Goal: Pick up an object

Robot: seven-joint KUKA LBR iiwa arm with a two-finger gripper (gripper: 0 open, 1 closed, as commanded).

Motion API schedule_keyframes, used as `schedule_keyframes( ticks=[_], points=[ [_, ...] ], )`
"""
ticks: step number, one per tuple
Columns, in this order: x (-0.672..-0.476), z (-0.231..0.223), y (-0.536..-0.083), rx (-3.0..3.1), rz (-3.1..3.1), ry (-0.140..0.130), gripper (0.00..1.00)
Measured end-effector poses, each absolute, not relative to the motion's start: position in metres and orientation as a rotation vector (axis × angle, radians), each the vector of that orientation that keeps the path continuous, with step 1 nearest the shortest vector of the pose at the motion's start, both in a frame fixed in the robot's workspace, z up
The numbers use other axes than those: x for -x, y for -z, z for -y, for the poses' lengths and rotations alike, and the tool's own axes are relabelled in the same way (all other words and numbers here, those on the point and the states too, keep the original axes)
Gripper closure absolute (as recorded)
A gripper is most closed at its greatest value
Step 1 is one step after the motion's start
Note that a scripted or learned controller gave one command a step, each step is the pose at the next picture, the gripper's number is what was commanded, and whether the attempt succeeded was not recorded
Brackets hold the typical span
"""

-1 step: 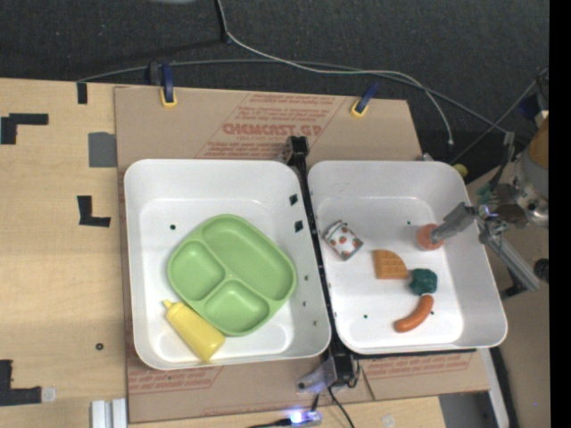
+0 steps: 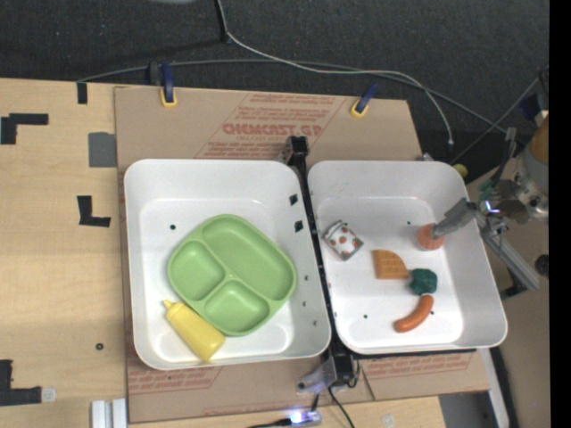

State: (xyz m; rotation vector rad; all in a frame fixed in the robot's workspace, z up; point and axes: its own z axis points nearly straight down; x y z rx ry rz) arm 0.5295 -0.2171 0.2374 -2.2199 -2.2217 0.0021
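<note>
Gripper sits low against a small orange piece in the right bin; its grip can't be judged. Centre over it before lifting.

Two bins sit side by side on the bench, the left bin touching the right bin along a shared middle edge. In the left bin a divided plate lies near the centre, with a squeeze bottle just beside its near-left edge. The gripper reaches over the right bin's right wall, its tip right at a small round piece. Left of the fingers and nearer the viewer lie a wedge and a lumpy piece, close together; a sausage lies just nearer than these. Farther left of the fingers, near the shared edge, sits a small cube.
</note>
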Motion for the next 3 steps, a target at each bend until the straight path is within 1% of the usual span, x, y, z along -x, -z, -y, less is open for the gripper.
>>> schedule_keyframes(
  ticks=[1,2,3],
  points=[
    [-0.537,0.215,-0.177,2.218,2.22,-0.005,0.0],
    [-0.531,0.208,-0.115,2.216,2.218,-0.006,0.0],
    [-0.533,0.209,-0.088,2.223,2.223,0.003,0.0]
  ],
)
